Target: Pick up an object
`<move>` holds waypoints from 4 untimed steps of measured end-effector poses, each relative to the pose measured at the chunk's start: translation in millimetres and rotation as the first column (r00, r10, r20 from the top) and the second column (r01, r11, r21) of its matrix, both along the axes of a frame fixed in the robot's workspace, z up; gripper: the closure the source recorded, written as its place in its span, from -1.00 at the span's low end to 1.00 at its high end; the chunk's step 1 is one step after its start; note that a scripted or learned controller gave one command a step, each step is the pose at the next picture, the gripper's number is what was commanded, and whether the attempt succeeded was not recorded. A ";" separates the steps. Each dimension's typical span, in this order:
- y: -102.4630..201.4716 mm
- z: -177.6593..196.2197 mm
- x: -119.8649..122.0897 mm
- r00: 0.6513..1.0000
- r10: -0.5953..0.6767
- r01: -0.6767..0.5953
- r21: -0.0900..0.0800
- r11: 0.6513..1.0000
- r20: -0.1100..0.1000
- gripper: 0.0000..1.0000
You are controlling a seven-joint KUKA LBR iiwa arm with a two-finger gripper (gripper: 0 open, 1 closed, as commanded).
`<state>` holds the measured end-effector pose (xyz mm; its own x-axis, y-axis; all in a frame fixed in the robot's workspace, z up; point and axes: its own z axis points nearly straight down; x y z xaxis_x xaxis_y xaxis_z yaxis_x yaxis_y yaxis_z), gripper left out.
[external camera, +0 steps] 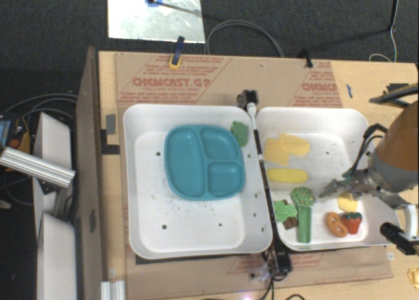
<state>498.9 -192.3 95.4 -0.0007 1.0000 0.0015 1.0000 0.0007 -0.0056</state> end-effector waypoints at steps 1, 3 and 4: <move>-15.0 36.1 -12.5 1.000 -0.001 0.001 -0.003 1.000 0.008 -1.00; 4.1 41.5 -11.9 1.000 0.000 0.000 -0.003 1.000 0.008 -1.00; 25.1 15.8 -12.5 1.000 0.004 -0.004 0.000 1.000 0.004 -1.00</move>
